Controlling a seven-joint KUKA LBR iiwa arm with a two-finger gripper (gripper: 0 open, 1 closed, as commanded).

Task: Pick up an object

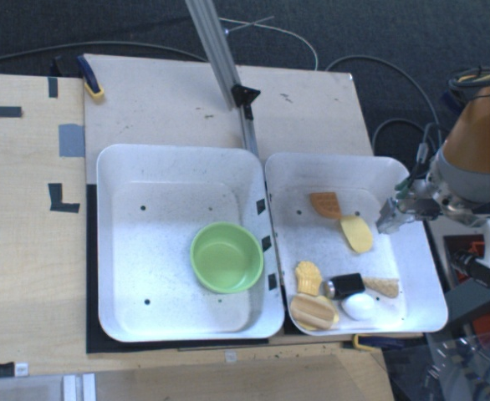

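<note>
The right bin (412, 249) holds several small items: a brown wedge (325, 204), a pale yellow oval piece (357, 234), a yellow corn-like piece (308, 277), a black cylinder (344, 286), a white egg-like ball (359, 306), a tan bread-like piece (313, 312) and a small beige piece (383, 288). My gripper (391, 218) hangs over the right part of this bin, just right of the pale yellow piece, with nothing seen between its tips. The left bin (128, 182) holds a green bowl (226, 257).
A metal pole (216, 40) slants down to the seam between the bins. A blue and yellow tool (90, 78) lies on the board at the back left. Cables (379, 65) run over the dark floor behind.
</note>
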